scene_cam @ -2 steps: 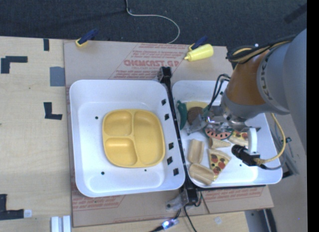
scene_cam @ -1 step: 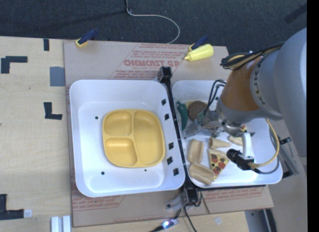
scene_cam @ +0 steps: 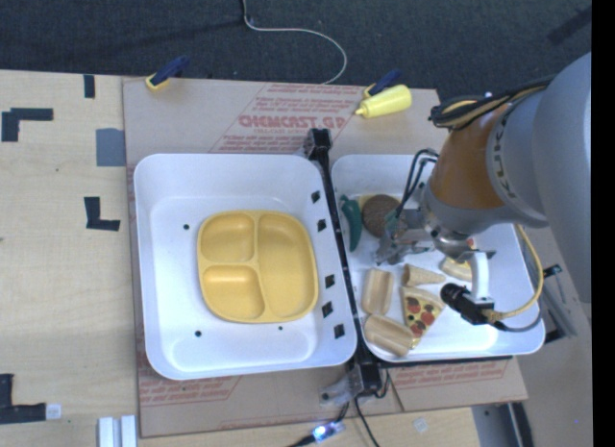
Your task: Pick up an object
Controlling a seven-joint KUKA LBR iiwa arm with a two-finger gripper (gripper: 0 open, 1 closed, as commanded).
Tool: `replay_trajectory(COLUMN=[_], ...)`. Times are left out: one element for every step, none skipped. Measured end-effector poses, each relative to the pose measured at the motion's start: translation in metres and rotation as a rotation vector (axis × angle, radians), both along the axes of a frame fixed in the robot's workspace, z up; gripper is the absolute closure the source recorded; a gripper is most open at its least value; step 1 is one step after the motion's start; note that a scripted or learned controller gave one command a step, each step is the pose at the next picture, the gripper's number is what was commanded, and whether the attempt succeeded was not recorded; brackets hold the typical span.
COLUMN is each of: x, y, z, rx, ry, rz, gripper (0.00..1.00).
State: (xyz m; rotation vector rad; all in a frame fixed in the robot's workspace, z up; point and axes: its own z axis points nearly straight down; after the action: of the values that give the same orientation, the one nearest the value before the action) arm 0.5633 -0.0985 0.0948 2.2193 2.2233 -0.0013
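Gripper point(scene_cam: 396, 246) low in right bin point(scene_cam: 514, 339) among toy food; left bin point(scene_cam: 163, 186) holds yellow plate point(scene_cam: 258, 266).

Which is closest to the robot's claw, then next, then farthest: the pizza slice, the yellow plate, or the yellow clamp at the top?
1. Pizza slice, in the right bin just below the claw.
2. Yellow clamp, up on the cardboard beyond the bins.
3. Yellow plate, off in the left bin.
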Motion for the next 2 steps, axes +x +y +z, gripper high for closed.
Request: replay_trajectory(x=[0.005, 0.005], y=[0.005, 0.008], z=[0.044, 0.107], rx=[0.001, 0.000], ry=[-0.003, -0.005], rz=[0.000, 0.001], gripper=[1.00, 1.00])
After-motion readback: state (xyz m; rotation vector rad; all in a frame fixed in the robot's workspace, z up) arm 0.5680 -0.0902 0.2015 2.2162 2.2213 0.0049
